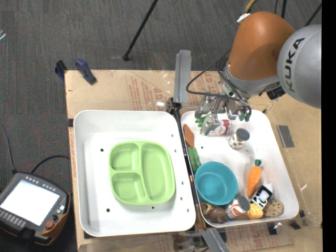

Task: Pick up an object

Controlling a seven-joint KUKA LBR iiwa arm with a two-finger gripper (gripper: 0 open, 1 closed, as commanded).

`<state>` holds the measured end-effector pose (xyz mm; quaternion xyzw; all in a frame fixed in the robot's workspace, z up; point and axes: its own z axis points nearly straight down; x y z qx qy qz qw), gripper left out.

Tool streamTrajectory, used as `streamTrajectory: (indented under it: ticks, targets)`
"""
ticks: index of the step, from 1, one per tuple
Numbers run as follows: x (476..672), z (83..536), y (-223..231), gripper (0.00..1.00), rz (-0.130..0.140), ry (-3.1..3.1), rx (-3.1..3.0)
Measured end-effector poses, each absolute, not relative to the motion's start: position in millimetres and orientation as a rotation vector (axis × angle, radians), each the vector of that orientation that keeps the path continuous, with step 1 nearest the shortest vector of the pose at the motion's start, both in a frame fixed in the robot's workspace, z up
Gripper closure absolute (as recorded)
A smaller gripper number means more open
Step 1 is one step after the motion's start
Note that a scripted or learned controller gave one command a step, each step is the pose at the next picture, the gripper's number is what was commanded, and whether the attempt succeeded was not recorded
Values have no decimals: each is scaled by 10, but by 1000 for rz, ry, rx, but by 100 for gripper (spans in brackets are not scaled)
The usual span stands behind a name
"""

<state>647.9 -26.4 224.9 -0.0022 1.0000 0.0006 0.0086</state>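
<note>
Tool (214,121) low in right bin (277,156), far corner, over small red-and-white can (220,127); whether it is spread or closed on can, cannot tell.

Can lies on side, just beyond blue bowl (216,182), beside small cup (240,138).

Judgement: can likely light, rigid, smooth, prone to roll; take across round body at mid-length.

Carrot (253,178) right of bowl: stiff, tapered, may slip toward tip.
</note>
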Motion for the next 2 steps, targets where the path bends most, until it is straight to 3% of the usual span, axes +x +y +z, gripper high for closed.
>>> streamTrajectory:
  ticks: [1, 2]
  targets:
    - [6465, 2280, -249, 100, 4, 3134, -10]
    - [5721, 2417, -802, 100, 0, 3135, 155]
